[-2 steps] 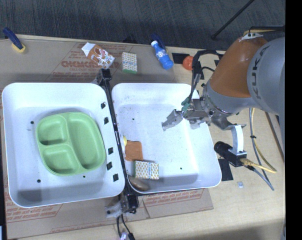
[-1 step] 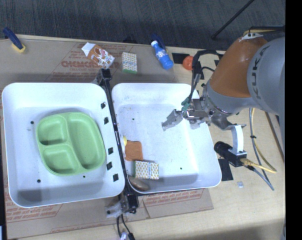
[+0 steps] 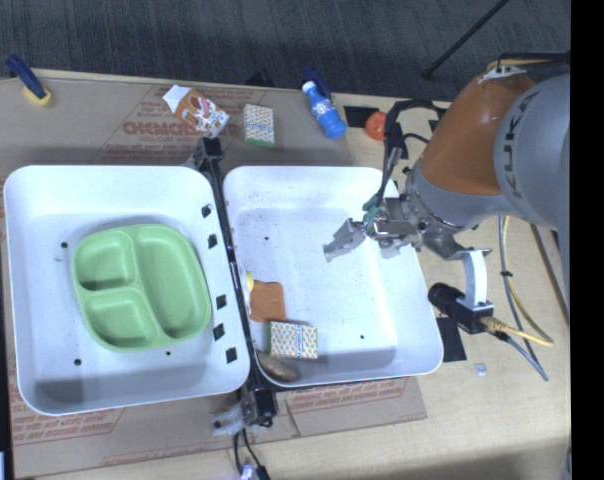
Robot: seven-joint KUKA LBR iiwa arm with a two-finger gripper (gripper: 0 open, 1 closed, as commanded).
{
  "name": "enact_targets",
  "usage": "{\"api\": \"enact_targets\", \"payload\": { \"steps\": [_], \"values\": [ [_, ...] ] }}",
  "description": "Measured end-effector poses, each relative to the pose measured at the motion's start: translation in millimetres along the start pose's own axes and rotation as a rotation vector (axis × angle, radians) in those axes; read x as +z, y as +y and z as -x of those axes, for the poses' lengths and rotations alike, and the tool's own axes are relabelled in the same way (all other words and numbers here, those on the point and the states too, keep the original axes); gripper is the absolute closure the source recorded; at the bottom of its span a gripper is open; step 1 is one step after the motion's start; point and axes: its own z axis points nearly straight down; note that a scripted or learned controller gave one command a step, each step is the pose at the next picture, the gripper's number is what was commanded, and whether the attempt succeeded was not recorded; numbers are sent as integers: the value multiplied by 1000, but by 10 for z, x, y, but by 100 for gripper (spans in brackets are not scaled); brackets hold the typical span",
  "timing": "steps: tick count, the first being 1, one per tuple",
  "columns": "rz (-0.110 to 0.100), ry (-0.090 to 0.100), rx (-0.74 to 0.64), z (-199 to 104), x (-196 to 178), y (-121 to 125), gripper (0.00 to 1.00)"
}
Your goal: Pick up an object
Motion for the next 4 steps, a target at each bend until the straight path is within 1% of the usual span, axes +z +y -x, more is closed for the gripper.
{"api": "enact_targets", "payload": {
  "steps": [4],
  "values": [
    [0, 0, 0, 0, 0, 0, 0]
  ]
}}
